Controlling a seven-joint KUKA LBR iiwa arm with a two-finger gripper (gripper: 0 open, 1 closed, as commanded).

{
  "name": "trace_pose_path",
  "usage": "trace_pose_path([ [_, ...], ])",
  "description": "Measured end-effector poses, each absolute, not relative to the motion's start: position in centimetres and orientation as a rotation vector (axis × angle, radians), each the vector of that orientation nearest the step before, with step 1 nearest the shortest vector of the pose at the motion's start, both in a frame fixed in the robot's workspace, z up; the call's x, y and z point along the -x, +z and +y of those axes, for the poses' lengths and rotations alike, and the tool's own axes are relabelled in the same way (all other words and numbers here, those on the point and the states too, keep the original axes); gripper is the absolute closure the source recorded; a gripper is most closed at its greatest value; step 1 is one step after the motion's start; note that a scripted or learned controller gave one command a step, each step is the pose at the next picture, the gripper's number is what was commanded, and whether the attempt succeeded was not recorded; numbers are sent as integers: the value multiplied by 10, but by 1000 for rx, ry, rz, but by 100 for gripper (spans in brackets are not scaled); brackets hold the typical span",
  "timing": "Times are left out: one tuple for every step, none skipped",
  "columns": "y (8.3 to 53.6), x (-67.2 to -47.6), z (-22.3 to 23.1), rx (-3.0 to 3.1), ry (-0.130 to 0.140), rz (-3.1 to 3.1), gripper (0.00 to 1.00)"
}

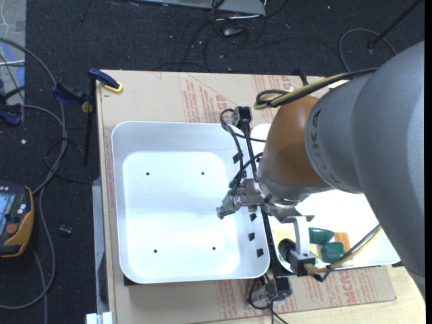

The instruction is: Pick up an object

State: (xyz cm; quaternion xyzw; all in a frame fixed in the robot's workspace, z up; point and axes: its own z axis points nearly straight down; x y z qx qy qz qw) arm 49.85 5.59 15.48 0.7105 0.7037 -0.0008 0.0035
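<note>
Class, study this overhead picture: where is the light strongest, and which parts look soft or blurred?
Camera view: the left shallow white plastic bin is evenly bright, its floor nearly washed out; the right white bin glares beside the arm; the large grey arm nearest the lens looks soft; the dark floor stays dim.

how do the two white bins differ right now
The left bin lies in open view, its whole rim and floor visible; the right bin is mostly covered by the arm. The left bin's floor shows four small dark dots, while the right bin's visible corner holds green objects and an orange one. Both are shallow and white.
</note>
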Motion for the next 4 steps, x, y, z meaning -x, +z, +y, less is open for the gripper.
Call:
trace_pose_path([
  [154,-499,57,-2227,-2,2206,0],
  [153,-499,58,-2228,-2,2205,0],
  [153,-499,59,-2227,-1,2205,0],
  [150,-498,63,-2225,-3,2208,0],
])
